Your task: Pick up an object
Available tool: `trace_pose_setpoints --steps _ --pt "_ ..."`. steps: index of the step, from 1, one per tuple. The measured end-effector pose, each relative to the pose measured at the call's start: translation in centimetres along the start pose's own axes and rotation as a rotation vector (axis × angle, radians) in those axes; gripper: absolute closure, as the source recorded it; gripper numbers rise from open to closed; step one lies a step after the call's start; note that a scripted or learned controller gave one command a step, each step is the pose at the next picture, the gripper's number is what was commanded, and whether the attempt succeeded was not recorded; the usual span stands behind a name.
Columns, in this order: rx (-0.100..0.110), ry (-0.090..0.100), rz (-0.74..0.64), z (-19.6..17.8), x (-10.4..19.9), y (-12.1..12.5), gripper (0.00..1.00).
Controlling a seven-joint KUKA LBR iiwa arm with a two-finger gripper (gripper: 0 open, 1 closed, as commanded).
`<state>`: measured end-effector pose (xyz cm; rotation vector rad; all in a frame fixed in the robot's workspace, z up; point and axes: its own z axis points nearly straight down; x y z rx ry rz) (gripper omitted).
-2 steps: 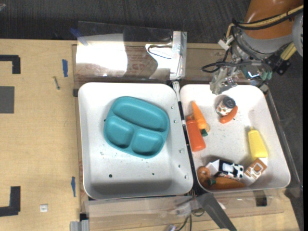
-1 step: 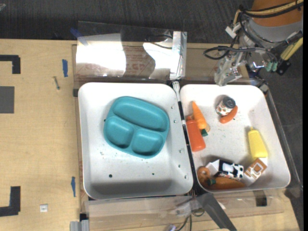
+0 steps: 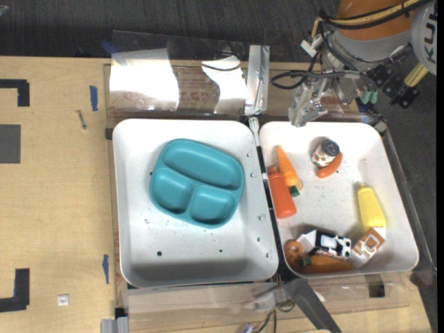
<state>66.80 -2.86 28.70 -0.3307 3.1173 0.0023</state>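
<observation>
My gripper (image 3: 310, 109) hangs over the back rim of the right bin (image 3: 395, 179), open, with nothing between its fingers. Below it in that bin lie an orange carrot-shaped toy (image 3: 282, 186) along the left wall, a small round brown-and-white piece with an orange curl (image 3: 325, 155), and a yellow block (image 3: 371, 207) at the right. At the bin's front sit a black-and-white toy (image 3: 328, 242), an orange-brown piece (image 3: 305, 255) and a small orange-and-white box (image 3: 368, 245). A teal divided plate (image 3: 197, 182) lies in the left bin (image 3: 132, 241).
A shiny clear panel (image 3: 180, 82) and a metal bracket (image 3: 257, 78) stand behind the left bin. Cables (image 3: 291, 78) trail behind the right bin near the arm's wrist. Tan bench surface (image 3: 48, 186) stretches to the left.
</observation>
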Motion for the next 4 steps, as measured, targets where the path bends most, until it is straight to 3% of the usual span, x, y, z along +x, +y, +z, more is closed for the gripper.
trace_pose_setpoints --steps 1,2,3,4 --pt "0.002 -0.006 -0.002 -1.6 -0.2 0.7 1.00" --pt "0.001 0.003 -0.149 1.5 2.7 -2.8 1.00" --pt "0.002 -0.005 -0.191 0.4 -0.1 0.4 1.00" --pt "0.000 0.004 -0.318 5.5 5.7 -6.5 1.00"
